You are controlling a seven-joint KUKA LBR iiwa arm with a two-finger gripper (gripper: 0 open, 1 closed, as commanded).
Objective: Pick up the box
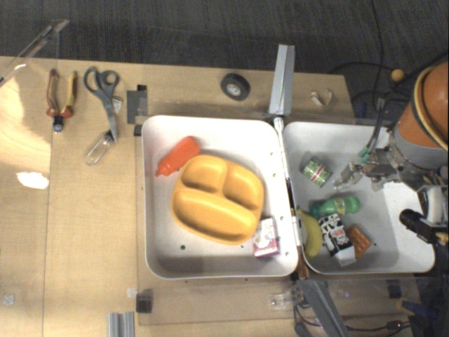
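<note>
Camera view: the box [266, 238], small and pink-white, lies in the left bin [161, 258] at its lower right corner, touching the yellow divided tray [217, 199]. An orange bottle [177, 156] sits up-left of the tray. The claw [359, 170] hangs over the right bin [414, 258], well apart from the box; open or clenched, cannot tell. Below it: green can [316, 171], green bottle [335, 206], banana [311, 233], black-white carton [335, 235].

Yellow tray [217, 199]; orange bottle [177, 156]; scissors [105, 97]
</note>
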